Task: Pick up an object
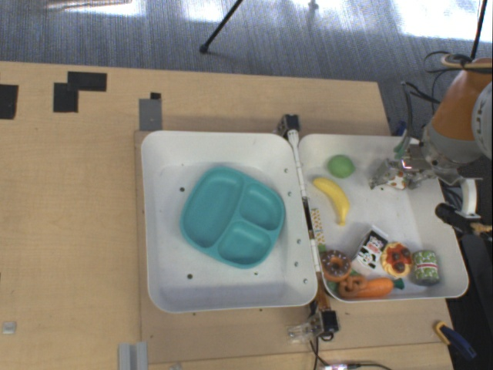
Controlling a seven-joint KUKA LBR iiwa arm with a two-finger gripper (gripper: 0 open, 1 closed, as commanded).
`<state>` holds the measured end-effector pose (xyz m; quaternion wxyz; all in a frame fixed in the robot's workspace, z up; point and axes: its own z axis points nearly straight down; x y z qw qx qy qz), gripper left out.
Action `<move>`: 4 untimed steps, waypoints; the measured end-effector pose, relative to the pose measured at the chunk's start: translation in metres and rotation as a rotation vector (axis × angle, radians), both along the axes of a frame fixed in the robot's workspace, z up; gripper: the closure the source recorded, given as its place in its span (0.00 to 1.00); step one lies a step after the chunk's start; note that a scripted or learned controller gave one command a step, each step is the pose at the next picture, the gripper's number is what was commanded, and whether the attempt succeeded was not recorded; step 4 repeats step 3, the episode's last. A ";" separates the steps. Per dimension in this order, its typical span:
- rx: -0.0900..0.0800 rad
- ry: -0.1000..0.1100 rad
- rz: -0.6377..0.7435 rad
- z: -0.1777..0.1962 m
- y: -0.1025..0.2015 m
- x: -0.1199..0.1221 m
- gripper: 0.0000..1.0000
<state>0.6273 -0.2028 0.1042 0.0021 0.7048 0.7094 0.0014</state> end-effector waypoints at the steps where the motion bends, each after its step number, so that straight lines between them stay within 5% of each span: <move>1: -0.007 -0.013 0.000 -0.013 0.030 0.010 0.00; 2: -0.009 -0.017 0.004 0.000 0.030 0.011 1.00; 3: 0.000 -0.001 0.001 0.093 0.070 -0.010 1.00; 4: 0.000 -0.001 0.001 0.093 0.070 -0.010 1.00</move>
